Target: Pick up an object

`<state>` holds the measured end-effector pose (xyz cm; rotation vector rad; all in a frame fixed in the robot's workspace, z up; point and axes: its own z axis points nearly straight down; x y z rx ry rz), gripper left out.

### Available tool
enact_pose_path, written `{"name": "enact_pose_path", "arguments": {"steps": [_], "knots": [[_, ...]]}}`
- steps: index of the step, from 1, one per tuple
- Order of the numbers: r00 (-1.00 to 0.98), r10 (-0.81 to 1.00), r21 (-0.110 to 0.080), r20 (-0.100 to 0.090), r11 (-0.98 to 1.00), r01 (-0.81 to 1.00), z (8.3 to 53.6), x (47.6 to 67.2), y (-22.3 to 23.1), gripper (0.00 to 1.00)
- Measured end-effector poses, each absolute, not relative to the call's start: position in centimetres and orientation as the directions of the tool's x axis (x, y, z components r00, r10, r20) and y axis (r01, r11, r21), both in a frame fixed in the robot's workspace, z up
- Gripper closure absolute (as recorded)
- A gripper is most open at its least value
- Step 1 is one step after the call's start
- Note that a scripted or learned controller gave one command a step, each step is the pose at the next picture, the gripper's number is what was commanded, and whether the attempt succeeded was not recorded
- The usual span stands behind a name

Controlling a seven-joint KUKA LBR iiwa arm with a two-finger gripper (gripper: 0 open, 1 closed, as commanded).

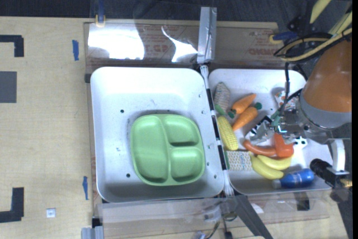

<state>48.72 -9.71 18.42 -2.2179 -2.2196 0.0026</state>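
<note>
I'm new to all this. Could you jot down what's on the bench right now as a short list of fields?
left bin: holds a green tray with three compartments
right bin: toy food in a pile
food: two carrots, corn, banana, red pepper
other: blue bottle at the near edge
arm: reaches in from the right
gripper: low over the pile, above the pepper
grip: cannot tell
</note>
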Motion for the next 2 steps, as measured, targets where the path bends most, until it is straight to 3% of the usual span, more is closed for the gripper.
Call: {"name": "enact_pose_path", "arguments": {"steps": [1, 2], "knots": [[-0.265, 0.964, 0.003, -0.002, 0.265, 0.964, 18.5, 53.3, -8.5, 0.00], [-0.307, 0.952, 0.024, -0.014, 0.307, 0.951, 11.6, 56.6, -9.7, 0.00]]}}
